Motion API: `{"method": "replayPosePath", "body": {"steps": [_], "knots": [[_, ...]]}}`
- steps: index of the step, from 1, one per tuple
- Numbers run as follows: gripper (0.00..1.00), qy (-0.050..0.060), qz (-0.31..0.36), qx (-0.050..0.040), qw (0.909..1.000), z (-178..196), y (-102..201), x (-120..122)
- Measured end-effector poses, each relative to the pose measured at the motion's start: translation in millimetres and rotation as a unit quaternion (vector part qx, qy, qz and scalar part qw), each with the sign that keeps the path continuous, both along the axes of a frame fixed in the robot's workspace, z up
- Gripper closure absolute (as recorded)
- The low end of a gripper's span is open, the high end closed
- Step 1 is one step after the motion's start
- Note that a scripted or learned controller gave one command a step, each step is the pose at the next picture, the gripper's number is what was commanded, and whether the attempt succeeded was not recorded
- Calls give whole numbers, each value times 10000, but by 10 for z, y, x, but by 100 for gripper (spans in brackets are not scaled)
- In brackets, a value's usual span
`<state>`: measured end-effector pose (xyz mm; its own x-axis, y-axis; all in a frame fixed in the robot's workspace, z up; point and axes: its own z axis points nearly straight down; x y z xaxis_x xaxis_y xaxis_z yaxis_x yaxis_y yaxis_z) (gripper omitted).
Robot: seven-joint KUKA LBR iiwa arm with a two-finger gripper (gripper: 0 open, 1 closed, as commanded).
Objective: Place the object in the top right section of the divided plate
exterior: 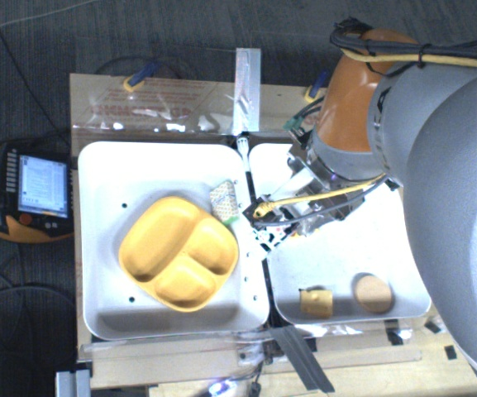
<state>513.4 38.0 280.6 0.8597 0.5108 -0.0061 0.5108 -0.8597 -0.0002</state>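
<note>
The gripper [259, 222] sits at mid-frame over the divider between the two white bins; whether it is open or closed cannot be told. Just left of it, a small pale patterned object [224, 198] lies in the left bin [106, 164], touching the yellow divided plate's [178, 252] upper right rim. In the right bin [387, 222], lower right, rest a tan block [316, 302] and a round brown piece [373, 293].

Glossy yellow plastic plate [178, 251] in a smooth white plastic bin [106, 180].
</note>
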Motion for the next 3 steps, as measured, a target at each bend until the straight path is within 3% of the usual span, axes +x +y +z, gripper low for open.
{"method": "replayPosePath", "body": {"steps": [1,2,3], "knots": [[100,9,-536,-1,9986,-557,403,-308],[100,5,-1296,-6,9916,-1408,1132,-310],[100,-200,-903,28,9957,-1766,1750,-175]]}}
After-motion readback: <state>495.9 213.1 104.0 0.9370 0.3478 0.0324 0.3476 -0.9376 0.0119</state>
